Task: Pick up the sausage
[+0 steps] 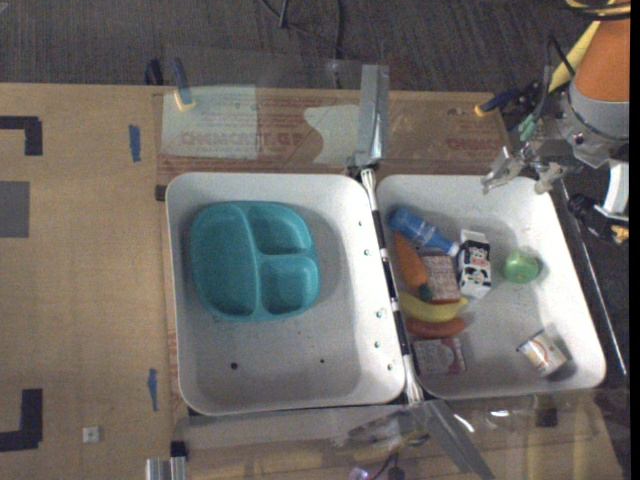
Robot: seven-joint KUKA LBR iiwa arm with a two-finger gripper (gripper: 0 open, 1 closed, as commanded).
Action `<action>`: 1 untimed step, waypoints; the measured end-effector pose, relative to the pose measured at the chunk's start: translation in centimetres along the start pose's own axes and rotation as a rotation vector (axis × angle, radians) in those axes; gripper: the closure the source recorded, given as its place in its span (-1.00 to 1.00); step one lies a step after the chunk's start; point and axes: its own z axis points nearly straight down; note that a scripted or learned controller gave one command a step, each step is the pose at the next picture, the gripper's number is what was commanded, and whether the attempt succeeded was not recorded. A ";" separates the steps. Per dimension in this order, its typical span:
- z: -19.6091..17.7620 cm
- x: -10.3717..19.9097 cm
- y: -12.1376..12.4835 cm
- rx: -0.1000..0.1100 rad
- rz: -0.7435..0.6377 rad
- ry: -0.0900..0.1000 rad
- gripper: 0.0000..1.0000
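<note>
Two bins are set side by side on the tabletop (80, 298). A divided plate (254, 259) lies in the left bin (280, 383). In the right bin (575, 298), a bottle (420, 230), carrot (408, 263), banana (432, 308) and sausage (438, 326) are clustered along the left wall, a carton (474, 263) just right of them. A cup (543, 351) lies near the front right corner.

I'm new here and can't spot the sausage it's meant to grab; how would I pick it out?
Look in the right-hand white bin, at the heap along its left wall. Just under the yellow banana lies the sausage, a thin reddish curved strip above a flat reddish packet. The carrot higher up is orange and tapered.
</note>
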 end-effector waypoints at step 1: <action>6.3 1.7 -2.4 0.000 -0.078 0.000 -1.00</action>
